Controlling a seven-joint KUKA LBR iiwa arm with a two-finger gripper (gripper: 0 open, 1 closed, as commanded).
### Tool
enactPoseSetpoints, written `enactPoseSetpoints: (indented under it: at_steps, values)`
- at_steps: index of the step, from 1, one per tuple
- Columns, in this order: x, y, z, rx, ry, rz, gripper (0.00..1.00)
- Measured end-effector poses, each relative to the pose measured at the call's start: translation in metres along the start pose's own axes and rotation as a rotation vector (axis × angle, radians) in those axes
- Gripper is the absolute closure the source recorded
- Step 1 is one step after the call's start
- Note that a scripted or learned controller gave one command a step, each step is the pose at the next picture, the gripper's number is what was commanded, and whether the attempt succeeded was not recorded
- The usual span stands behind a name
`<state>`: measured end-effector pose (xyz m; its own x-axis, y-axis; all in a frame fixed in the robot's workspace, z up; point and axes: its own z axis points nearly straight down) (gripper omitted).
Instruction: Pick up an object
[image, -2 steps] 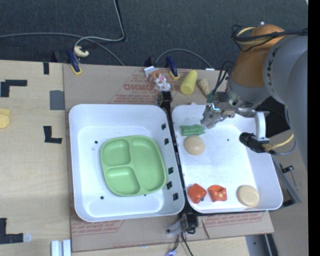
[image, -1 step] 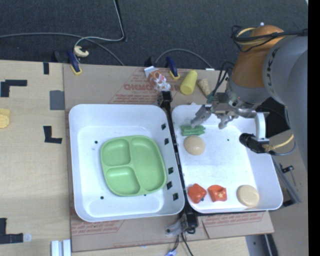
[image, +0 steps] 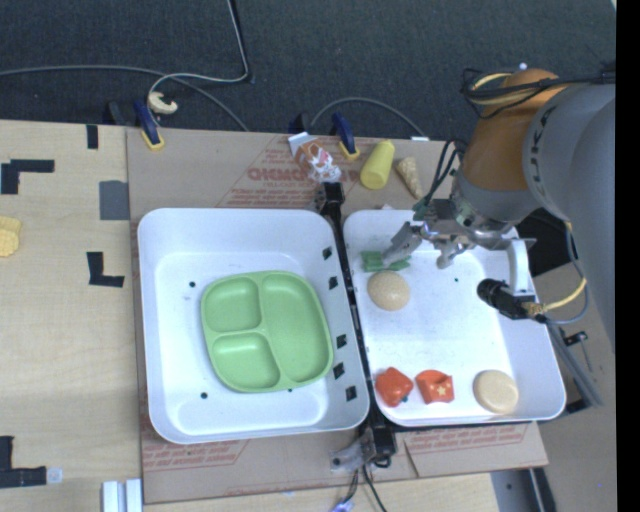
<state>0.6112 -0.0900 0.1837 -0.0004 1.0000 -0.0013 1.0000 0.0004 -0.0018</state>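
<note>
Fingers (image: 408, 240) of the grey two-finger gripper (image: 427, 243) look spread, hanging over the right shallow white plastic bin (image: 520, 345), with nothing between them. Just beside one tip lies a small flat green piece (image: 385, 262), and near it a smooth beige egg-shaped object (image: 388, 291). Closing here could pinch the thin green piece at its edge and let it slip, or nudge the rounded one so it rolls. Two glossy red lumps (image: 414, 386) and a pale disc (image: 495, 391) sit well apart.
</note>
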Motion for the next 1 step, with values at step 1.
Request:
enactPoseSetpoints:
  at_steps: [1]
  values:
    - [-0.0126,0.0094,0.0976,-0.004,0.001,0.000,0.00]
